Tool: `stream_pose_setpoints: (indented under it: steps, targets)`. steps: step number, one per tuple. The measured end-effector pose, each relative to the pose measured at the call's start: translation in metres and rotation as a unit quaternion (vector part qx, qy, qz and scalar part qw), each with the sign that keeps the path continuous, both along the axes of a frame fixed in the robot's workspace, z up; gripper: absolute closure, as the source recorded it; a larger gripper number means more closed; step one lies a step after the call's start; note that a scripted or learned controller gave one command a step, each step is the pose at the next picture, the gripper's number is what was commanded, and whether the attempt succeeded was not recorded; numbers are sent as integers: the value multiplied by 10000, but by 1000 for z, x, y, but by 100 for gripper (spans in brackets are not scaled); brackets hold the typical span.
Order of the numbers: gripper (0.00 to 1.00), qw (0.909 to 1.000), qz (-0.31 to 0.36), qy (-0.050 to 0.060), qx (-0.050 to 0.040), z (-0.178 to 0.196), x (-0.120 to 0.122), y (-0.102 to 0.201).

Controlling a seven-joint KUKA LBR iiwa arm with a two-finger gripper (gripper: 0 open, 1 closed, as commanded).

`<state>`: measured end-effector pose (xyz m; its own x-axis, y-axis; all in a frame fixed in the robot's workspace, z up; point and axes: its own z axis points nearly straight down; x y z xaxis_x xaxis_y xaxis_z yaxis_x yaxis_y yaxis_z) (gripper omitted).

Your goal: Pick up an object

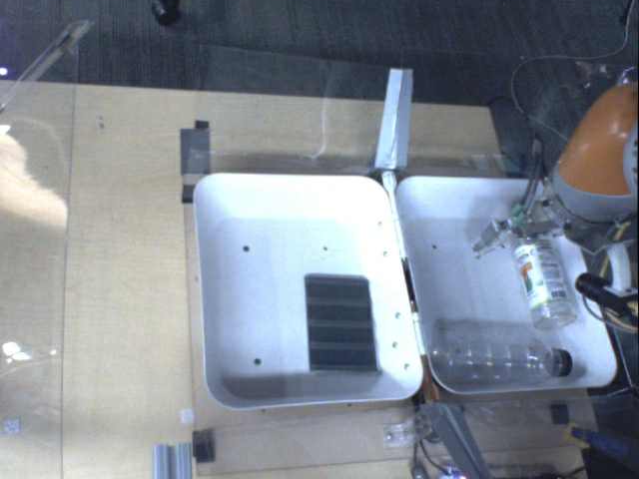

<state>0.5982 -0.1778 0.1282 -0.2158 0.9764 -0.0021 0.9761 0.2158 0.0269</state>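
Gripper [504, 230] hovers near the right bin's [439, 267] far edge, grasp state unclear; labelled bottle [540, 279] and clear bottle [499, 361] lie unlifted, so picking remains.

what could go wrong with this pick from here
1. The small clear bottle beside the pincer lies on its side; a round, smooth body could roll or slip on contact.
2. The larger clear bottle along the right bin's near wall is nearly see-through, so it may be hard to locate.
3. The dark ridged block lies flat in the left bin, offering little to grip.
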Motion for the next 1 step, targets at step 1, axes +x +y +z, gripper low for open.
stream_pose_setpoints:
  steps: [1]
  targets:
    - [0,9860,-1668,79,21,-39,-54,41]
